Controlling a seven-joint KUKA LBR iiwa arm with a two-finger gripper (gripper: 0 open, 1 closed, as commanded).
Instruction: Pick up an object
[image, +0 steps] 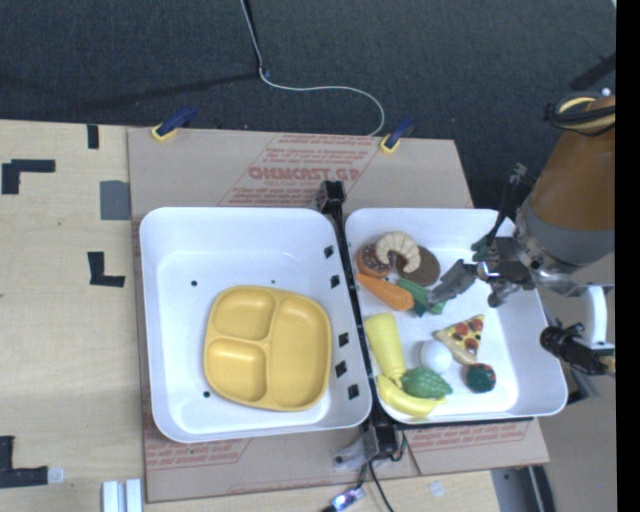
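- Pincer (437, 297) sits low over the right bin (520, 395), reaching in from the right edge, its dark fingers slanting down toward the green end of the toy carrot (385, 291).
- Whether those fingers are apart or together I cannot tell; they read as one dark shape from this angle, and nothing can be seen held between them.
- Candidates for the pick all lie in the right bin: a brown pastry with a pale swirl (398, 256) at the back, the carrot just in front of it, a pizza slice (462, 338) to the pincer's near side, a white egg-shaped piece (436, 355), a yellow corn cob (386, 343), a banana (405, 402), a leafy green piece (426, 382) and a small dark green ball (481, 378).
- Left bin (165, 250) carries a yellow divided plate (268, 347), well apart from the pincer.
- My reading is that the step in hand is the approach and descent onto the carrot's green end, with the grasp itself not yet made.
- Next move, as I judge it, calls for settling the fingertips either side of the carrot, closing, then lifting straight up.
- Crowding is the difficulty: the pastry touches or nearly touches the carrot, so a finger may land on it instead or push both aside.
- Both bins rest on a cardboard sheet (300, 170) on the table (60, 220).
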